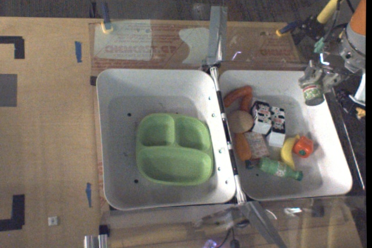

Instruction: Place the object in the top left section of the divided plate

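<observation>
Daylight falls dull on the worktop [46,142], where two white bins sit side by side. The left bin [116,96] carries a green divided plate [174,149], its two small sections toward the far side and one long section nearer me; all three show bare green. The right bin [334,154] holds a jumble: an orange-red sausage-like piece [238,96] at its far left corner, a tan rounded lump [240,121] just below it, a pair of small black-and-white cartons [269,115] whose print is too small to read, a brownish packet [256,144], a yellow banana-shaped toy [288,151] touching an orange-red pepper-like toy [303,147], and a green bottle [279,169] lying on its side with a pale label I cannot make out. The arm reaches in at the right, and its claw [314,83] hangs above the far right corner of the right bin, clenched on a small can [313,93] with a green and white label, wording illegible. Behind the bins a clear sheet [125,40] lies flat on the worktop, with faint reddish lettering, mirrored and unreadable. Blue tape strips [78,50] mark the wood.
</observation>
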Robot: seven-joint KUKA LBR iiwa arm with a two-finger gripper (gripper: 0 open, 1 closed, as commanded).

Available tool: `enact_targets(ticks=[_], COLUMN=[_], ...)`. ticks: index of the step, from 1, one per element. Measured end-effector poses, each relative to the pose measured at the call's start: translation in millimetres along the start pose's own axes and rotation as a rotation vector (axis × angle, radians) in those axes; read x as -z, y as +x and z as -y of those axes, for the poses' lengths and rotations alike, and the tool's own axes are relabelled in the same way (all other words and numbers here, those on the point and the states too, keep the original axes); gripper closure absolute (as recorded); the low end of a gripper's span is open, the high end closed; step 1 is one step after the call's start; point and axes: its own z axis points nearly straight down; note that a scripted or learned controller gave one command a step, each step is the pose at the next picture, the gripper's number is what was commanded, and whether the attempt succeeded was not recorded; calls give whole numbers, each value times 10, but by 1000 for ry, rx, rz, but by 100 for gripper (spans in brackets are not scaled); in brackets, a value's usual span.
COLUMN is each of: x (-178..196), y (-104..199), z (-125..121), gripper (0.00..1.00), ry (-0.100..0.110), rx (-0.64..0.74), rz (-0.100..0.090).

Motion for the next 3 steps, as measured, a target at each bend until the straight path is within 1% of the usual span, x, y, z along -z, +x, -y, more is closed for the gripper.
enact_targets(ticks=[1,2,3], x=[1,79,79], y=[0,2,2], z=[0,-16,-15], gripper=[0,100,0], ry=[0,0,0], rx=[0,2,2], rz=[0,1,1])
